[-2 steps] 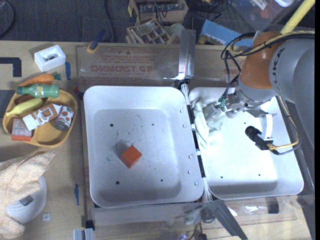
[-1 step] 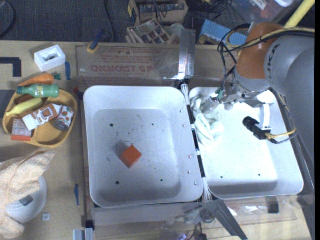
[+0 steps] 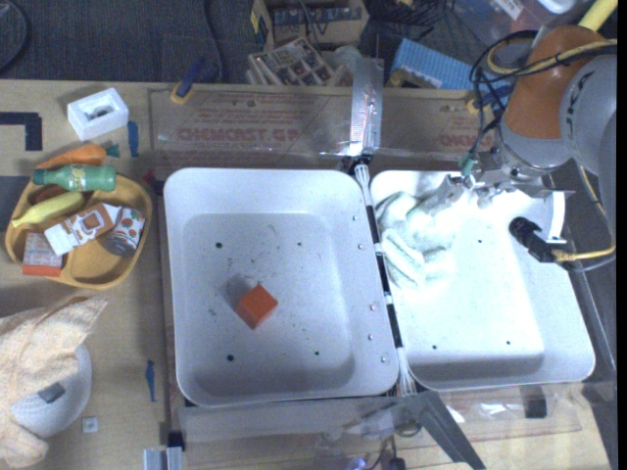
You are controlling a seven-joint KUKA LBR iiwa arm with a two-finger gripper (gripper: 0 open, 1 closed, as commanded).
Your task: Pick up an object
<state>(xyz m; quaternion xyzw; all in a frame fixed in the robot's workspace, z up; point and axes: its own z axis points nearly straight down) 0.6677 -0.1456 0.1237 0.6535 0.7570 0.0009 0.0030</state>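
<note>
The likeliest failure is a closure on nothing. The grey arm's two-finger gripper [image 3: 449, 200] hangs over the far-left corner of the right shallow white bin [image 3: 509, 311], blurred against a pale crumpled soft bundle [image 3: 409, 241] that lies along that bin's left wall. I cannot tell whether the pincer is apart or together, and nothing can be made out inside it.

White on white, the bundle has no clear edge. A soft, rumpled thing may flatten or slide under a descent, or be caught only by a fold that slips out on the lift. It also lies just beside the left wall, so a gripper coming down there could strike the rim.

The left shallow white bin [image 3: 182, 292] holds a small orange cube [image 3: 259, 306], near the middle of its floor, a little toward the near-left corner and well apart from the gripper. It looks the firmer and easier target.

At the bench's left edge a yellow bowl [image 3: 98, 267] holds a green bottle [image 3: 78, 177], a banana [image 3: 44, 208] and some packets.
</note>
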